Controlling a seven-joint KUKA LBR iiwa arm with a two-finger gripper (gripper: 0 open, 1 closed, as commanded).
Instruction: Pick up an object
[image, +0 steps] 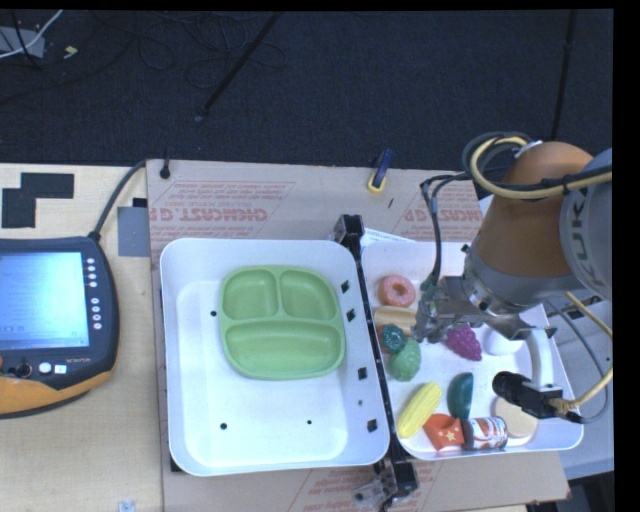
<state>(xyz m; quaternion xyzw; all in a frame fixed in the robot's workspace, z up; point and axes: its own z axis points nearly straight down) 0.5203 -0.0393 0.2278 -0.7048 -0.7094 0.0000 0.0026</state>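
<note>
Arm's tool (432, 318) hung low over the right white bin (556, 436), among toy food

Whether the tool was open or closed could not be told. Just right of it lay a purple plastic grape bunch (463, 342); a pink-iced toy doughnut (397, 291) sat just up-left of it, a green leafy toy vegetable (404, 360) below it, a yellow plastic corn cob (418, 409) further below

Faint reddish upside-down print on the cardboard sheet (240, 200) beneath the bins, not legible.
</note>
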